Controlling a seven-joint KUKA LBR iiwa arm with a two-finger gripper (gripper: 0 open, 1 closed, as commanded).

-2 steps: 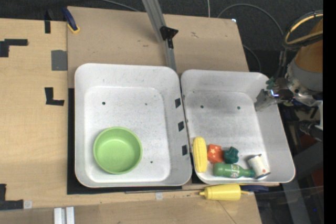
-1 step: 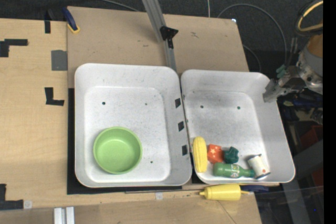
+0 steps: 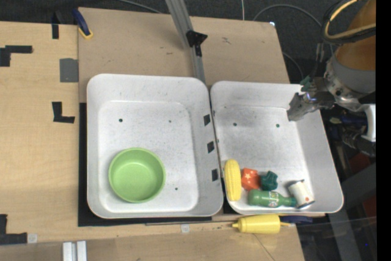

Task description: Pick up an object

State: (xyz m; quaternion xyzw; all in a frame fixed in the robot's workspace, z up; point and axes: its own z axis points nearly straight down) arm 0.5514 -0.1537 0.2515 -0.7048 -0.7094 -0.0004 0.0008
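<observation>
Camera view is showing my claw hovering over the upper right rim of the right bin, and I cannot tell its state from this slant. I am carrying nothing that I can see. The things I could pick are crowding that bin's lower wall: a yellow corn cob by the lower left corner, an orange piece and a dark green piece just beside it, a green bottle and a white cup lying along the lower edge. They are sitting well apart from my claw, so I judge I am waiting above before descending. A green bowl is resting in the left bin, beside the right bin.
</observation>
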